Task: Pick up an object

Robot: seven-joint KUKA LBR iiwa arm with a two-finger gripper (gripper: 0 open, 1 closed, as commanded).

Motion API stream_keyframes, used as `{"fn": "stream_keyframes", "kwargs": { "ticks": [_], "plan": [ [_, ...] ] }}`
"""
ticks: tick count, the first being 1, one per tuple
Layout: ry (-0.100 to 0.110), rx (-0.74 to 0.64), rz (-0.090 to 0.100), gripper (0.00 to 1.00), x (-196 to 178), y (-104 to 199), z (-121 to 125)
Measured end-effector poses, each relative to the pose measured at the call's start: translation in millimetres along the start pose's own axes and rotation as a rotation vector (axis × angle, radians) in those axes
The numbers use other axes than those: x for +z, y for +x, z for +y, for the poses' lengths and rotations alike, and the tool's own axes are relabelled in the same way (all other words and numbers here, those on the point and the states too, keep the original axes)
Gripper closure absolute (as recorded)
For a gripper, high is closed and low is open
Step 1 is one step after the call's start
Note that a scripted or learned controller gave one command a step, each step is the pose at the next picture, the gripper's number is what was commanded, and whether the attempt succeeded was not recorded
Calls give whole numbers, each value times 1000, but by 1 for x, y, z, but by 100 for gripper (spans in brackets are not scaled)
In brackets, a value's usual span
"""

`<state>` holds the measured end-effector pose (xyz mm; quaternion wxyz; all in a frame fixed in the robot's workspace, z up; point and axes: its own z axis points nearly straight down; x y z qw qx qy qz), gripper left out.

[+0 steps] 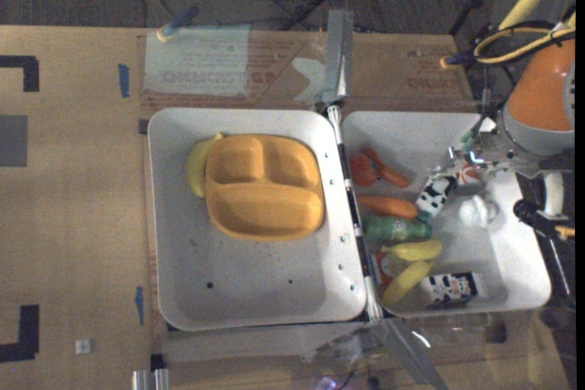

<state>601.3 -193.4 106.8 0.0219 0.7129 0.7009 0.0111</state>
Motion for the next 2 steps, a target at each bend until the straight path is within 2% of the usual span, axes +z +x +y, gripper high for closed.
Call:
{"fn": "stream_keyframes", "kwargs": {
  "ticks": [1, 2],
  "plan": [
    [2, -18, -2, 0, 0, 1, 3],
    [44, 110, 12, 0, -44, -29, 6]
  ]
}}
